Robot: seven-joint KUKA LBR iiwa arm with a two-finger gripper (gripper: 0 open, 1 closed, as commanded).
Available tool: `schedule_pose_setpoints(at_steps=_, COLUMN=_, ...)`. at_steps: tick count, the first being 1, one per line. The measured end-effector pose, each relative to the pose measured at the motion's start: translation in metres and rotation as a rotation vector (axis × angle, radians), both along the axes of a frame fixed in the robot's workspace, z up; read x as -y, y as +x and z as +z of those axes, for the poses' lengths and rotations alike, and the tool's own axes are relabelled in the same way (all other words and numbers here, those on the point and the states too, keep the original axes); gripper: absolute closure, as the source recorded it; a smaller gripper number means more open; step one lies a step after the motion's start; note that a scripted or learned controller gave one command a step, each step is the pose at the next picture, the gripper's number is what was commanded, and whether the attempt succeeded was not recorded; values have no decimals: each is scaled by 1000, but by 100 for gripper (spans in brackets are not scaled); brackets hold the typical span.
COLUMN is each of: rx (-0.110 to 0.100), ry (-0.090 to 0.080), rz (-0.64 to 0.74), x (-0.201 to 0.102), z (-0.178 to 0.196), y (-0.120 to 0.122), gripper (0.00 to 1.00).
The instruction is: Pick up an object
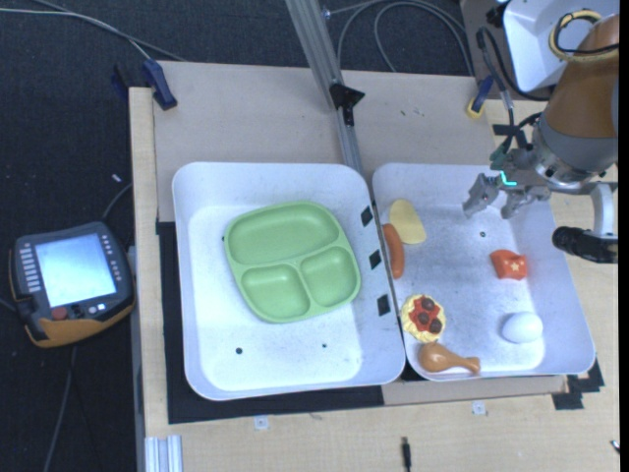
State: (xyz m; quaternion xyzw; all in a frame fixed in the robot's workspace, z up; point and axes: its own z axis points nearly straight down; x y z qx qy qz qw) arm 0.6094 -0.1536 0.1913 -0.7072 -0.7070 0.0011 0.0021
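Grey gripper hangs with fingers spread, gripping nothing, over the right bin's far end. I note the red object lying just below it, apart from the fingers.

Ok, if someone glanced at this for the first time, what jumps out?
Probably the green divided plate, alone in the left bin. Next, the toy food scattered in the right bin: a red piece, a white egg, a small pizza. The gripper hovers over that bin's far side.
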Motion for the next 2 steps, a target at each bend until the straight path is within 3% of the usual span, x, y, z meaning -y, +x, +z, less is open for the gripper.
schedule_pose_setpoints(at_steps=1, rx=4, ry=-1, rz=1, x=0, z=2, y=1, gripper=0)
schedule_pose_setpoints(at_steps=2, rx=-2, ry=0, rz=0, x=4, z=-59, y=5, gripper=0)
